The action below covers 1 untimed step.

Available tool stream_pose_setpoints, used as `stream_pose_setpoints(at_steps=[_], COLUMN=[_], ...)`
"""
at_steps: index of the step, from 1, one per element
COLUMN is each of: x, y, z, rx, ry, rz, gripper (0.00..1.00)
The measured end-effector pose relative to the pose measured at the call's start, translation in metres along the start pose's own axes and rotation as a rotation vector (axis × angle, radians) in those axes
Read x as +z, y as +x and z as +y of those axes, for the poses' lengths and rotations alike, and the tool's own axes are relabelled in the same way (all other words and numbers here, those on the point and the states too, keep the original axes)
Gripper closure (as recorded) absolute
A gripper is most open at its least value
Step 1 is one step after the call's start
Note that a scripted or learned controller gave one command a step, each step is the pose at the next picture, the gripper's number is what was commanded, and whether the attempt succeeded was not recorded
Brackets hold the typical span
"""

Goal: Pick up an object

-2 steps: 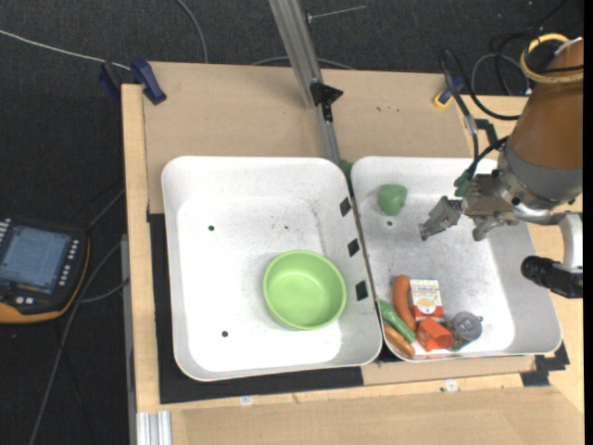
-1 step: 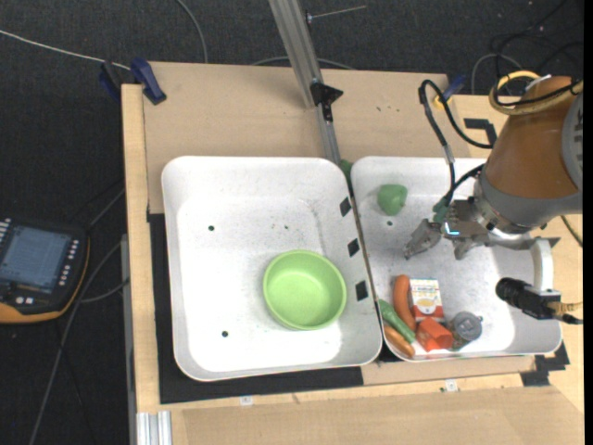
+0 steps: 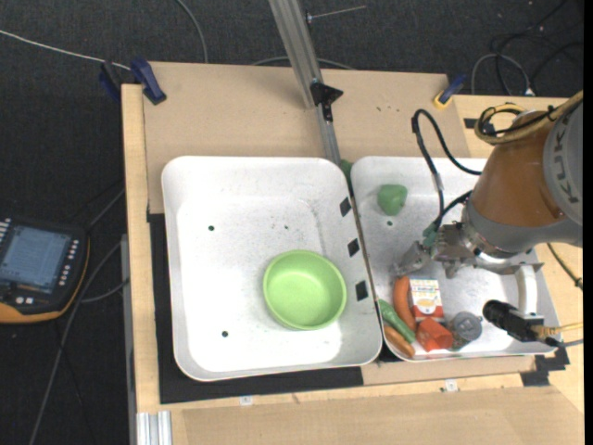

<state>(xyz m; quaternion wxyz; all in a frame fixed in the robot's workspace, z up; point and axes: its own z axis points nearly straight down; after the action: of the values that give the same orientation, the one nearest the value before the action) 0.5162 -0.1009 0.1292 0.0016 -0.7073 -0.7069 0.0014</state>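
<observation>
My gripper hangs low over the middle of the right bin, on the grey arm with the orange band that comes in from the right. Just below it lies a small white and orange carton. Beside the carton, along the bin's front left corner, are an orange carrot, a red item and a grey round piece. A green rounded object sits alone toward the back left of this bin, apart from the gripper.
The left bin holds a light green bowl near its front right. A metal pole slants down to the divide between the bins. Cables lie behind the right bin.
</observation>
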Motion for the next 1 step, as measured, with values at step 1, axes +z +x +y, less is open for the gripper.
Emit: stream_pose_setpoints(at_steps=[1], x=[-0.0126], y=[0.0004], z=[0.0015], rx=[-0.001], ry=[-0.005], rz=[0.000], gripper=[1.00])
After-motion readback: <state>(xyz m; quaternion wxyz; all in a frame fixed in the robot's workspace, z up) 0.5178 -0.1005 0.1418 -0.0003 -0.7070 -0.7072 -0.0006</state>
